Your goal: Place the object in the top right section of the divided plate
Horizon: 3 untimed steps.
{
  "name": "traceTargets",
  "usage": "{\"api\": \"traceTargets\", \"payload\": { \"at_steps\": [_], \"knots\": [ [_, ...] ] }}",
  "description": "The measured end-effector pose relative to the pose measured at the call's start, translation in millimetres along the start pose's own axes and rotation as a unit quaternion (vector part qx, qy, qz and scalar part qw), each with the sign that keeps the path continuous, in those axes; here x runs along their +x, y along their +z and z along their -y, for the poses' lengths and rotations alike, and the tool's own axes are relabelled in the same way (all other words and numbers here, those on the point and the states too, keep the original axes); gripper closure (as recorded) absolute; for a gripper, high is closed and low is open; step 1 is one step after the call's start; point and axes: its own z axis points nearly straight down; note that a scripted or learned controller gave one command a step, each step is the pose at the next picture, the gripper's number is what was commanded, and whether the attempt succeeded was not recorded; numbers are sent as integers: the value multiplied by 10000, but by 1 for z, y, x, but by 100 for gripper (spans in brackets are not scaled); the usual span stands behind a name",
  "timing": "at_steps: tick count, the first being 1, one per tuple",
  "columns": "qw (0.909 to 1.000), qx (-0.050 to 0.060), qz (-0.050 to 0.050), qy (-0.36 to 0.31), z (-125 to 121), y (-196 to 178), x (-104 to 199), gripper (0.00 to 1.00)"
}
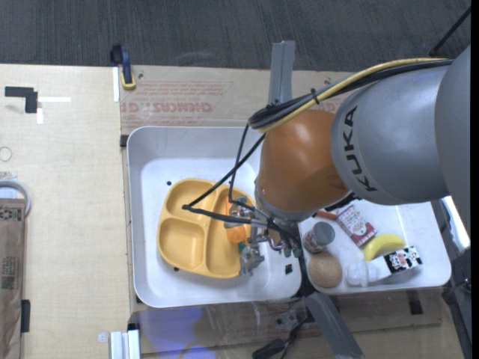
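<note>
- Over the left bin, from the 1 camera view, I see the gripper low at the right edge of the yellow plate.
- An orange object sits just beside it, at the plate's right section; I judge placement near done, release unconfirmed.
- Whether the gripper is clenched or released, I cannot tell.
- Right bin holds a can, banana, brown ball, red packet, well apart.
- Cables cross the plate and hide detail.
</note>
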Motion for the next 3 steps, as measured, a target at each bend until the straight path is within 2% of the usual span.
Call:
{"api": "traceTargets", "payload": {
  "at_steps": [1, 2, 3],
  "knots": [
    [9445, -2, 31, 3284, 63, -59, -55, 0],
    [9658, 3, 21, 2593, 87, -167, -20, 0],
    [9934, 0, 24, 1149, 37, -308, -43, 0]
  ]
}}
